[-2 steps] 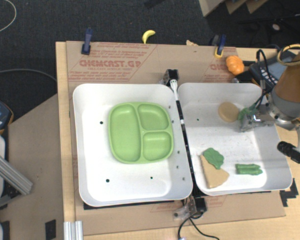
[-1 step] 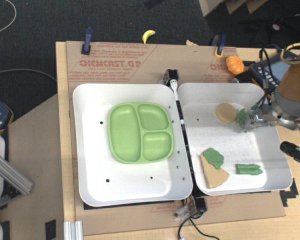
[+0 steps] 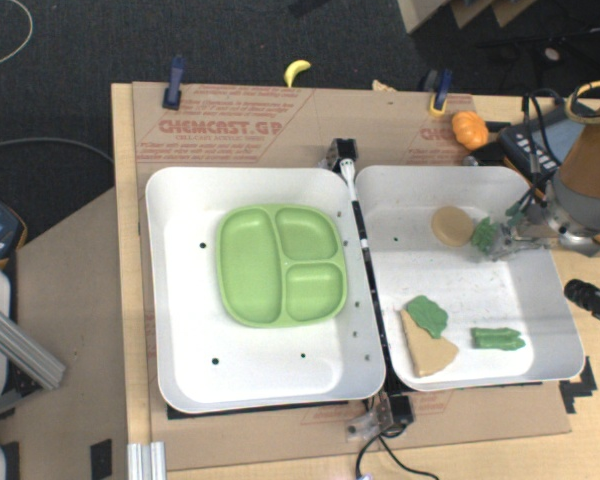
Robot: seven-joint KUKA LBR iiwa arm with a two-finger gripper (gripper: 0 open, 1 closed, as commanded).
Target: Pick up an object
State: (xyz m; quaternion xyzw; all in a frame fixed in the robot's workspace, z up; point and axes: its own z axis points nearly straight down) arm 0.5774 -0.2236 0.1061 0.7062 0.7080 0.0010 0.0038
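So the gripper is down in the right bin, near its far right side, with a small green piece at its tip, touching the tan round thing. The arm is cut off by the frame edge. Looks like the piece sits between the fingers, but it's too blurry to be sure.

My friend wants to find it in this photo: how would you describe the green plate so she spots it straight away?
Look at the left white bin of the two. The green plate lies in its middle, a rounded square split into three sections. The other green things are small, irregular pieces in the right bin.
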